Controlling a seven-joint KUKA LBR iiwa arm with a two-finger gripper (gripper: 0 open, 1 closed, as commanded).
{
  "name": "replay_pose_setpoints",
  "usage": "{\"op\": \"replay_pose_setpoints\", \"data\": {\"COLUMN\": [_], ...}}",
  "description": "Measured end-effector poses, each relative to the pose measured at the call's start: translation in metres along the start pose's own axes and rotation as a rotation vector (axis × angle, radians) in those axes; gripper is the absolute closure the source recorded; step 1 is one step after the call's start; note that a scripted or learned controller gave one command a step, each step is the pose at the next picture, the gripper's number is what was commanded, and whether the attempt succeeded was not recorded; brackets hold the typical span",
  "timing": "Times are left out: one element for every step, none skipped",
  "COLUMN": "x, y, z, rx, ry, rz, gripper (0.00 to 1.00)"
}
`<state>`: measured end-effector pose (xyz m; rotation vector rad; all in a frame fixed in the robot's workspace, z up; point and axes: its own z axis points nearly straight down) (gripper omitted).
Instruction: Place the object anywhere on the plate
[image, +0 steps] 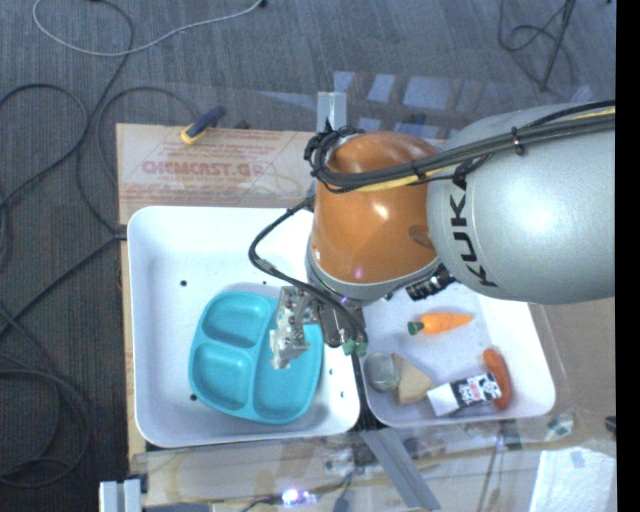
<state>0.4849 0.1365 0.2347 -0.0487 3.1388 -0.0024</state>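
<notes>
Bench: the near edge runs along the bottom of the view, with a metal frame (400, 460) under the two bins.
Left bin (150, 330): white and shallow; it holds the plate toward its near right corner.
Plate (235, 360): blue, with rounded corners and three compartments, lying flat on the bin floor, its right edge close to the wall between the bins.
Gripper (290, 335): it hangs over the right part of the plate, above the ridge between compartments. Whether it is spread, closed or gripping anything cannot be told, since its metal parts blur together against the blue.
Right bin (450, 350): white, just beside the left one; all the loose items lie here, apart from the plate.
Grey lump (381, 372): roundish, near the dividing wall, touching the wedge.
Beige wedge (410, 380): just right of the lump.
Black-and-white carton (468, 392): lying on its side near the front wall, against the sausage.
Red sausage (497, 375): at the right end of the row.
Toy carrot (442, 323): orange with a green tip, farther back, lying alone.
Arm: the orange band (375, 215) sits above the gripper and covers the far part of both bins; the grey link (540, 220) reaches in from the right.
Cardboard (200, 175): a flat sheet with red lettering behind the left bin.
Yellow-and-blue tool (203, 122): at the far edge of the cardboard.
Carpet (100, 90): grey floor beyond, crossed by loose cables (80, 40).
</notes>
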Motion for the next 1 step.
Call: {"op": "replay_pose_setpoints", "data": {"x": [-0.0519], "y": [0.0434], "z": [-0.0274], "rx": [-0.003], "ry": [0.001], "rz": [0.037], "gripper": [1.00]}}
